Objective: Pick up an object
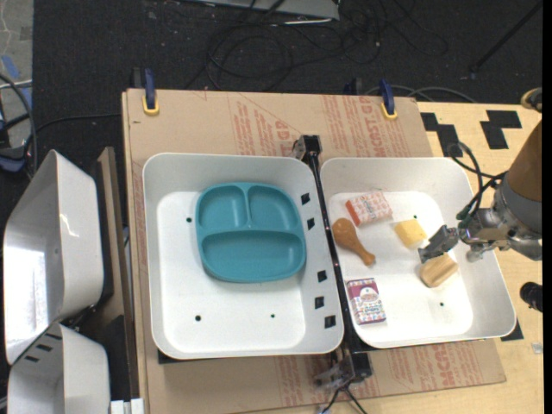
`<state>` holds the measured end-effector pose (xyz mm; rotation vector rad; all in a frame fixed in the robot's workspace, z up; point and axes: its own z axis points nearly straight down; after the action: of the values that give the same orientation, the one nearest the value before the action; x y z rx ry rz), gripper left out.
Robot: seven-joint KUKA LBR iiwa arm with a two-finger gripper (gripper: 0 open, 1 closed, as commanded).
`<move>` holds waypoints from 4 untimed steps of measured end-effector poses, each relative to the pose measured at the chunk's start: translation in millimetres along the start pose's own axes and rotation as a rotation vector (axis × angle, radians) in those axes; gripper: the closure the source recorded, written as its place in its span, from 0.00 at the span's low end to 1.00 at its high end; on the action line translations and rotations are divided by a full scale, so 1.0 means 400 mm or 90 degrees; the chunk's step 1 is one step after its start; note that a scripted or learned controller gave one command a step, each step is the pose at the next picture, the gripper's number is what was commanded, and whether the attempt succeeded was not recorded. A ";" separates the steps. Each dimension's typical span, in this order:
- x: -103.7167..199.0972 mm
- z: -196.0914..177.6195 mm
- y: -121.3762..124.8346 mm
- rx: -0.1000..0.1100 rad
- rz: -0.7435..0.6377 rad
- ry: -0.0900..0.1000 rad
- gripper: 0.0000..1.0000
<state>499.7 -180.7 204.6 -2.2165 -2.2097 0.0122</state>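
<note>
Fingers cannot be read here: the gripper (pixel 442 244) shows as a dark, blurred shape low over the right bin (pixel 483 317), and whether its tips are apart or together I cannot tell. Nothing is seen between them. Just below the tips, touching or nearly so, lies a tan bread-like piece (pixel 439 271). Just to their left and a little up sits a yellow cheese-like wedge (pixel 410 232). Farther left of the tips lie a brown drumstick (pixel 352 239) and, above it, a red-and-white packet (pixel 369 207) (print too small to read). Down and left of the tips is a small pink-and-white box (pixel 367 300), well apart from them. Far left of the tips, in the left bin (pixel 172 317), rests a teal divided plate (pixel 251 233), its three compartments facing up.
</note>
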 end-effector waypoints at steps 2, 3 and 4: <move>0.002 0.091 -0.001 -0.007 -0.001 -0.001 0.00; -0.001 0.250 0.001 -0.006 -0.001 -0.001 0.00; -0.004 0.271 0.007 -0.012 -0.001 -0.004 0.00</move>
<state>500.9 -181.9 96.3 -2.2283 -2.2233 -0.0026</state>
